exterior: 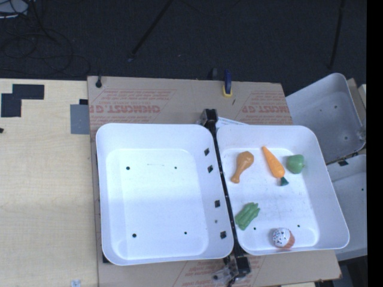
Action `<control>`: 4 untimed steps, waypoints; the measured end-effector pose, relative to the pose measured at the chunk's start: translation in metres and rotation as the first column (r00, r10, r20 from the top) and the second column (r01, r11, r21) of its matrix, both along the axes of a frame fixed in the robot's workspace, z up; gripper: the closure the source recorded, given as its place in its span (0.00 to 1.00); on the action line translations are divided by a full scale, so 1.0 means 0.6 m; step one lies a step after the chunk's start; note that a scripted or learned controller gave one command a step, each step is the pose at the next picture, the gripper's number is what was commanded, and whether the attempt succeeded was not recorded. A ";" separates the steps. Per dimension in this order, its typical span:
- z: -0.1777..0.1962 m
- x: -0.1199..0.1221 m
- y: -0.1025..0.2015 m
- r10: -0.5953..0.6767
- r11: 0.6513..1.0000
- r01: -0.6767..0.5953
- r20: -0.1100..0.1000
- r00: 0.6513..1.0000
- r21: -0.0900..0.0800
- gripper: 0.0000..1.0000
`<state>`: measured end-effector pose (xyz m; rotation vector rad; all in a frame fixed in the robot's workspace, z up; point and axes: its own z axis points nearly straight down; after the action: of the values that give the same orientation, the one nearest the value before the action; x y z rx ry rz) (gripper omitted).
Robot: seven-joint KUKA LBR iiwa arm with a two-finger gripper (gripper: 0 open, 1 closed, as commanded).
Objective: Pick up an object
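Note:
The right white bin (pixel 326 178) holds several toy foods. A tan chicken drumstick (pixel 242 165) lies near its left wall. Beside it an orange carrot (pixel 273 163) points down and right, and a small green round piece (pixel 294 163) sits just right of the carrot. A green leafy piece (pixel 246 215) lies lower, close to the divider. At the bin's front sits a white speckled ball with an orange edge (pixel 281 238).
The left white bin (pixel 108 178) sits beside the right one, joined by a black clamp strip (pixel 216 178). Both rest on a cardboard sheet (pixel 149 103) over a wooden bench. A grey metal plate (pixel 326 109) stands at the right.

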<state>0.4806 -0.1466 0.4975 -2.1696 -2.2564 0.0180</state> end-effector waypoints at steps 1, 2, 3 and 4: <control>0.015 0.001 0.001 0.006 1.000 -0.006 -0.002 1.000 0.000 1.00; 0.031 0.003 0.002 0.012 1.000 -0.012 -0.004 1.000 0.000 1.00; 0.047 0.004 0.003 0.018 1.000 -0.018 -0.005 1.000 0.000 1.00; 0.063 0.006 0.004 0.023 1.000 -0.023 -0.007 1.000 0.000 1.00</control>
<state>0.4839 -0.1442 0.5351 -2.1396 -2.2781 0.0248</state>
